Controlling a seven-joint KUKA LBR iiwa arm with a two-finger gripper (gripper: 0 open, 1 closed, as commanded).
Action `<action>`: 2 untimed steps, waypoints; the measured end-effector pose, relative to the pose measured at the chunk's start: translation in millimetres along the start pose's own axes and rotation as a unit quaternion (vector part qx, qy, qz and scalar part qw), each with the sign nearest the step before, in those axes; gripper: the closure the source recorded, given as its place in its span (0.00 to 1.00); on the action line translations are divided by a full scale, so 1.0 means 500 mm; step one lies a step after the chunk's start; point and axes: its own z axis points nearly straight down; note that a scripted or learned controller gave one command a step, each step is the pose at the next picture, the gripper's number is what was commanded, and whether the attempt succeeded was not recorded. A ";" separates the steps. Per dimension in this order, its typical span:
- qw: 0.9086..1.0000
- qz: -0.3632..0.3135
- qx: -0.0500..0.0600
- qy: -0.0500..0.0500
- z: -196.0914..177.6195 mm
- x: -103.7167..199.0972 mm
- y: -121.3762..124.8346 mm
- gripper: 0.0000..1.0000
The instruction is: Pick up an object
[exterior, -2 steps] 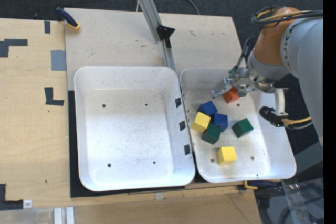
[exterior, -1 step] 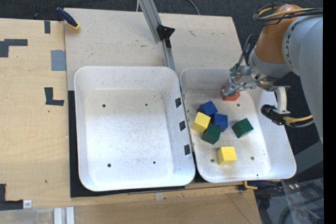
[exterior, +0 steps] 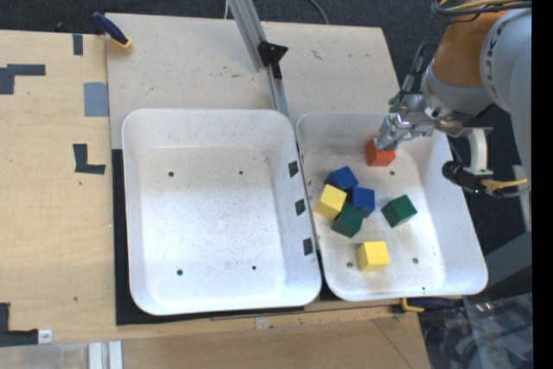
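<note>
Seven blocks (exterior: 356, 207) in right bin (exterior: 449, 268)

Orange block's (exterior: 379, 155) top under the pincer (exterior: 386, 140), finger gap unclear

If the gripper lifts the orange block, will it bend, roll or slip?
The orange block looks like a rigid cube, so it probably keeps its shape. Its flat faces suggest it will not roll. It seems small and likely light, though smooth sides might slip from the gripper above it.
</note>
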 end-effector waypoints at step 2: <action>1.000 -0.003 0.001 0.001 -0.116 0.114 -0.018 1.00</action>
